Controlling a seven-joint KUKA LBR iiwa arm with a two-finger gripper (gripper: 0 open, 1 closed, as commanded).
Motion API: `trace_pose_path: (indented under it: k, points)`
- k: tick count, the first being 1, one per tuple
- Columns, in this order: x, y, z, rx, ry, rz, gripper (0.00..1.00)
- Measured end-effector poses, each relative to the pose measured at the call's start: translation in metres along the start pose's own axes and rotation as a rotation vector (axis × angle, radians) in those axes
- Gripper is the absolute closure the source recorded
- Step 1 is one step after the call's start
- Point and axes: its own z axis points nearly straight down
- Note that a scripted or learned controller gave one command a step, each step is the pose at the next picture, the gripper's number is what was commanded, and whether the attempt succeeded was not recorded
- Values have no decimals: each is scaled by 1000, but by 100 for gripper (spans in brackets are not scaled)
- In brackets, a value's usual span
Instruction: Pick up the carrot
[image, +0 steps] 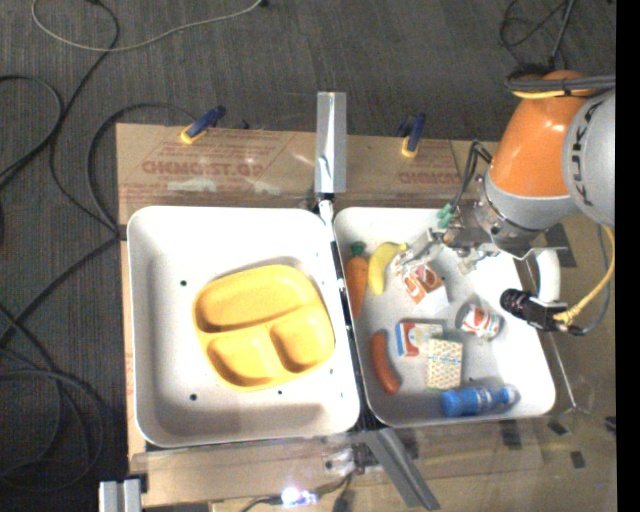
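progress: carrot not picked yet, it lies loose in the bin; approach, grasp and lift all left, as I judge it.
tool (447, 243): hangs over the far part of the right bin (540, 395), under the orange wrist band. Too cluttered and small to read; can't tell how the fingertips stand, or whether they touch anything. Nothing visibly held.
nearest to tool: a small red-and-white packet (423, 281) just below it; tool looks closer to this and the banana than to the target.
carrot (356, 283): orange with a green top, lying along the right bin's left wall, green end toward the far edge. Apart from the tool, with the banana between them.
banana (381, 265): yellow, just beside the carrot on its right, near touching.
other right-bin items: red sausage (384, 362) nearer the front along the same wall; white carton (417, 337) and patterned packet (445, 362) mid-bin; a small red-and-white can (479, 321) toward the right wall; blue bottle (478, 399) at the front edge.
left bin (150, 300): holds a yellow divided tray (264, 322), well apart from the action.
surface: brown board under both bins, blue and yellow clamps (202, 124) on its far edge.
risk (my read): the carrot hugs the wall with the banana close by, so there is little finger room; easy to nudge the banana or catch the rim.
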Motion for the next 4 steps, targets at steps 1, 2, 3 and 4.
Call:
trace_pose_path:
  k: [1,2,3,4]
  points:
    - [5,-50,116,-20,-4,22,0]
    - [4,6,128,-11,-2,135,0]
    - [-10,76,131,37,5,153,0]
    - [5,8,128,-10,-3,250,0]
